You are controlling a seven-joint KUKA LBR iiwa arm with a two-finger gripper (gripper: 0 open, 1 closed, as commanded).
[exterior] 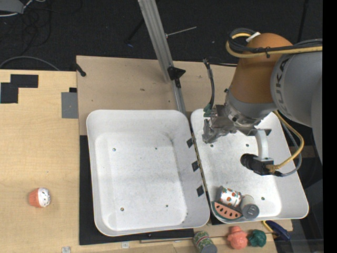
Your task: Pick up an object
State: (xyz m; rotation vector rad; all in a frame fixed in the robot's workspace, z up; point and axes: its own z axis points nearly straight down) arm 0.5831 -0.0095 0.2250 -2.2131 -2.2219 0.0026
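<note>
At the far lower left of the frame, out on the pale wooden bench, a small round orange-and-white ball-like toy lies alone, well away from both bins. Moving right, the large left-hand shallow white plastic bin fills the centre of the frame. A slim grey aluminium rail slants down from the upper middle toward the seam between the bins.

The right-hand shallow white plastic bin comes next. Over its upper left part hangs the grey two-finger gripper, low and close to the bin floor, just beside the dividing edge. From here I cannot tell whether its fingers are apart or together, and nothing shows between them. Above it the arm's orange band and grey casing reach in from the right.

The objects to pick sit in the lower left corner of that right bin, well apart from the gripper: a small red-and-white can lying on its side, a red watermelon-slice-shaped toy just below it, and a grey round cap-like piece beside them.

Beneath the bin's lower rim, on the bench, rest a dark green-patterned can, a pink lumpy toy and a dark green bushy toy.
</note>
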